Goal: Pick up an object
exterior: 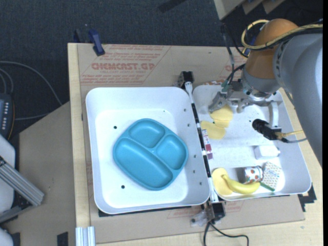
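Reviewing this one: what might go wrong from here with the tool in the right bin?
The tool hangs near the right bin at its far wall, so a descent may clip it. The two pale yellow pieces beside it lie close together, so a grasp may shove one aside.

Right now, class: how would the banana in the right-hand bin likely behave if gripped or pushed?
The banana is curved, so it would probably pivot rather than slide straight when pushed. Its smooth-looking skin may slip.
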Action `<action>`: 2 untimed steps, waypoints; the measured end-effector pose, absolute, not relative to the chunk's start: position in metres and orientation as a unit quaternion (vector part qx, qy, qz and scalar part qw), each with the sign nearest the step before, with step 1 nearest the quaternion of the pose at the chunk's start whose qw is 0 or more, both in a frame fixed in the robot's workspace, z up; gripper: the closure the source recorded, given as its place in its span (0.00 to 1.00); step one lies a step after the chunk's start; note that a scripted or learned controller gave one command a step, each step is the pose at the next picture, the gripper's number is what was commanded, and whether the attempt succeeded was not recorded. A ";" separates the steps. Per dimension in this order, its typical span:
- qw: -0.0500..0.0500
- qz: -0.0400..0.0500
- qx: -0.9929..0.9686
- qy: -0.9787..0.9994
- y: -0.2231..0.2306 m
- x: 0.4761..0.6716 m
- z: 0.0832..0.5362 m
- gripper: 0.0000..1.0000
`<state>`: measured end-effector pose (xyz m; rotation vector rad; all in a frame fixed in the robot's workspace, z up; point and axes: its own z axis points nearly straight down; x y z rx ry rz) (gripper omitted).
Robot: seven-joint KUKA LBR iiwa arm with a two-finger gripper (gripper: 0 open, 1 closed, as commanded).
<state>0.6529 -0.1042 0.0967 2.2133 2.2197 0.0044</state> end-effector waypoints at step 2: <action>0.006 0.003 0.706 0.708 -0.097 0.659 0.099 1.00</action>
